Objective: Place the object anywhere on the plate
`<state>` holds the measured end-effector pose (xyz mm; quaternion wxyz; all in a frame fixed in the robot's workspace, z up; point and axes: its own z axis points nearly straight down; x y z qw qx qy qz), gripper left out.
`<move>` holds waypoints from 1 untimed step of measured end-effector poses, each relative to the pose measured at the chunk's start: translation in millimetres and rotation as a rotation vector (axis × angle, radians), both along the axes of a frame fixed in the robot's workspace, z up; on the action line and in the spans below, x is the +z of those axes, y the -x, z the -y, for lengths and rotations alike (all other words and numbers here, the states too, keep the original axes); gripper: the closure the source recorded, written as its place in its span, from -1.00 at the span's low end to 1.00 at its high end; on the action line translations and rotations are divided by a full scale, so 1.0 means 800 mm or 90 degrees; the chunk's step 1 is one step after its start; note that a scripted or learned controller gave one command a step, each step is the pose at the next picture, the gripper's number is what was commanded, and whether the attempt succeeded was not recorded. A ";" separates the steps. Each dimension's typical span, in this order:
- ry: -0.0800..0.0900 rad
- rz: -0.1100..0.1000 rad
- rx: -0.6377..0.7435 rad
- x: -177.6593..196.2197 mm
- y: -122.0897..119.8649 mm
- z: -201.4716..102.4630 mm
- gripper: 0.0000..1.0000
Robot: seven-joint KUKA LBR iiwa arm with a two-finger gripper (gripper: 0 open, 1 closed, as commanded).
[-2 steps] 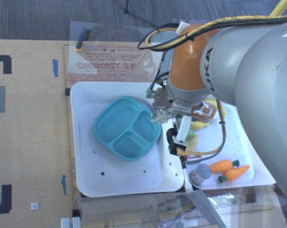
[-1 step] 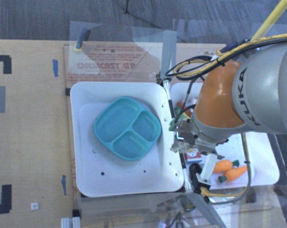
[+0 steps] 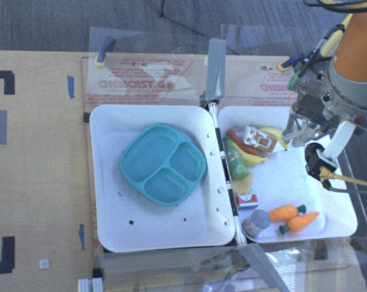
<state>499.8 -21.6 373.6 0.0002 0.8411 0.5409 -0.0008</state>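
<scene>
Two bins, blue plate [image 3: 163,163] left, claw [image 3: 299,132] over right bin's toys, finger state indiscernible, arm cropped

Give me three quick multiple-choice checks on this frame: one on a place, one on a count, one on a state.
1. Where is the blue divided plate?
A. left bin
B. right bin
C. on the bench outside the bins

2. How many toy carrots lie in the right bin?
A. one
B. two
C. four

3. What lies on the plate?
A. a carrot
B. a can
C. nothing yet

Answers:
1 A: the plate sits inside the left bin.
2 B: two orange carrots lie side by side near the bin's front edge.
3 C: all three compartments are bare, while the toys lie in the right bin.
</scene>
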 end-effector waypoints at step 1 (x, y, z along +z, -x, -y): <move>-0.001 -0.002 -0.020 -0.087 -0.057 -0.059 1.00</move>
